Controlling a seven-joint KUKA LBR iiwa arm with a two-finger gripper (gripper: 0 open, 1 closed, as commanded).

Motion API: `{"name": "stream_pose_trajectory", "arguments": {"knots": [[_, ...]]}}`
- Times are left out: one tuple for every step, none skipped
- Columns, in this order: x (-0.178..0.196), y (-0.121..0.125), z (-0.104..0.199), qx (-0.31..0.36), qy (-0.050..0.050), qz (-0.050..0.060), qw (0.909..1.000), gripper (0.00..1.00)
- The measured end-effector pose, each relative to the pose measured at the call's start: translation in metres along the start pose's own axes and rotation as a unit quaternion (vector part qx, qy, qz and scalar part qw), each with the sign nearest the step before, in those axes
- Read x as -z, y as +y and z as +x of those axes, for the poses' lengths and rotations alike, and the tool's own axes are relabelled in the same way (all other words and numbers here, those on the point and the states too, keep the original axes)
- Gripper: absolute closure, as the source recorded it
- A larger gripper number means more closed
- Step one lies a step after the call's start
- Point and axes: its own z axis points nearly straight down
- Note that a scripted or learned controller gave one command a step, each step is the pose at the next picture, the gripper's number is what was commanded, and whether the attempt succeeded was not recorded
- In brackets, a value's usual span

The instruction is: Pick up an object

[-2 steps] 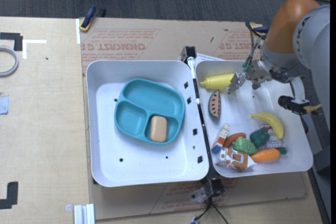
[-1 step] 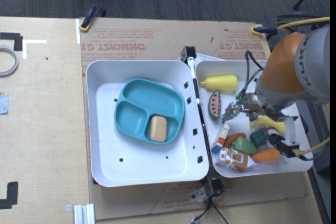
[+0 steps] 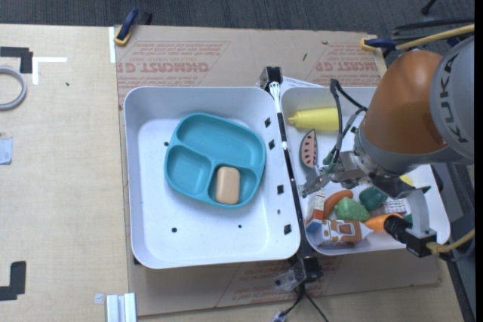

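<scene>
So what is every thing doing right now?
Blue plate: flat in the left bin, holding the tan block.
Tan block: in the plate's lower right compartment.
Yellow bottle: lying on its side in the right bin.
Watermelon slice: lying flat below the bottle.

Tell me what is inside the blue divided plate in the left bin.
The blue divided plate holds one tan, bread-like piece in its lower right compartment. Its other two compartments show bare blue. Whatever lies beneath the tan piece is covered.
</scene>
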Motion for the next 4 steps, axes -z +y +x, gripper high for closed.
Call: {"name": "stream_pose_trajectory", "arguments": {"knots": [[0.000, 0.005, -0.017, 0.045, 0.000, -0.001, 0.9990, 0.00], [0.000, 0.000, -0.005, 0.268, 0.000, -0.001, 0.9635, 0.00], [0.000, 0.000, -0.005, 0.268, 0.000, -0.001, 0.9634, 0.00], [0.000, 0.000, -0.005, 0.268, 0.000, -0.001, 0.9634, 0.00]]}}
